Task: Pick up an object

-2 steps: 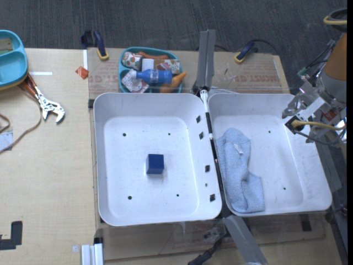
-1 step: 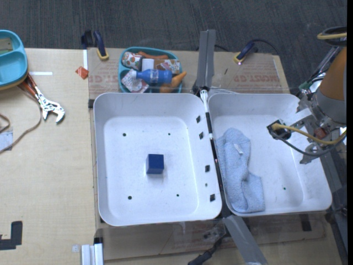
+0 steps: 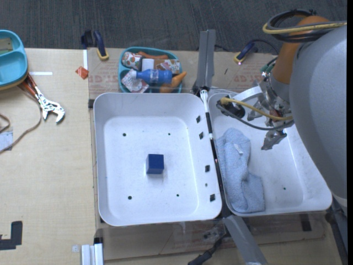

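You've nothing lifted yet: the gripper [image 3: 274, 139] hangs unladen right of the cloth [image 3: 238, 170], its grip unclear, and the cube [image 3: 155, 164] sits well left.

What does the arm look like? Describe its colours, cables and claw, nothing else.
The arm is bulky, rounded and light grey, with an orange band above the wrist. Black and yellowish cables loop over the top of the band, and more run across the wrist. The claw is small, metallic grey, with thin fingers.
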`<state>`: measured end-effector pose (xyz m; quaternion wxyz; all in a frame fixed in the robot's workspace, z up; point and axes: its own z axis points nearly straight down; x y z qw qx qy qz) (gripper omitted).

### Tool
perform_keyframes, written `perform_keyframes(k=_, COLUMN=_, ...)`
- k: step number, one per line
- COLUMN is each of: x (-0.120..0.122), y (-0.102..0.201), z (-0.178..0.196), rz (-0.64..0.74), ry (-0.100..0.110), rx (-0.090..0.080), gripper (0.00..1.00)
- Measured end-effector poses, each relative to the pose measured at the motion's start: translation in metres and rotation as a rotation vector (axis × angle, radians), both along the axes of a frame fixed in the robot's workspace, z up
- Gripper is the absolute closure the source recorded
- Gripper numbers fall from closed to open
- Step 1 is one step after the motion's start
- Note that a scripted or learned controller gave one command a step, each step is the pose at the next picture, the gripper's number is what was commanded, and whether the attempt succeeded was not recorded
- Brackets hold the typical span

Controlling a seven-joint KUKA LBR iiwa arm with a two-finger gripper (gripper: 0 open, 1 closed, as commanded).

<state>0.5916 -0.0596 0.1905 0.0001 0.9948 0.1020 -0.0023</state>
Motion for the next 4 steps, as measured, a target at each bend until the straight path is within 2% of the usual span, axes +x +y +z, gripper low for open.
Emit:
perform_keyframes(k=1, x=0.028, y=-0.063, z=0.027, rz=-0.004, ry=-0.002, rx=0.000, gripper=0.00)
perform_keyframes(k=2, x=0.048, y=0.027, z=0.000, rz=-0.003, ry=-0.002, rx=0.001, gripper=0.00)
perform_keyframes(k=3, x=0.026, y=-0.029, z=0.031, rz=0.017, ry=-0.002, rx=0.000, gripper=0.00)
perform_keyframes(k=4, x=0.026, y=-0.028, z=0.031, rz=0.017, ry=-0.001, rx=0.000, gripper=0.00)
